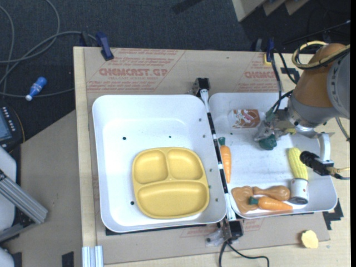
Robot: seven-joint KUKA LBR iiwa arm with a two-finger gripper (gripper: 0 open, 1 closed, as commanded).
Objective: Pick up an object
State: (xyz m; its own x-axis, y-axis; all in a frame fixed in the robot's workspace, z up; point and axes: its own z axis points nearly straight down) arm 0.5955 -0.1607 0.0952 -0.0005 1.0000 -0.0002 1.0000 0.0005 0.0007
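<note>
My gripper point(268, 131) is low in the right bin point(253, 102), toward its back. A small dark green object point(268, 143) lies right under its tip, touching or nearly touching it. Around it are a brown and white packet point(245, 117) to the back left, a corn cob point(297, 163) to the front right, and a carrot point(225, 160) along the divider. At the front edge lie a tan drumstick-like piece point(261, 193), a second carrot point(268, 204) and a silver can point(299, 191).
The left bin point(111, 115) holds a yellow divided plate point(169, 181). A black part point(313, 163) juts over the right bin beside the corn. The arm's orange band point(320, 77) hangs over the right bin's far corner. A yellow scrap point(309, 238) lies on the bench.
</note>
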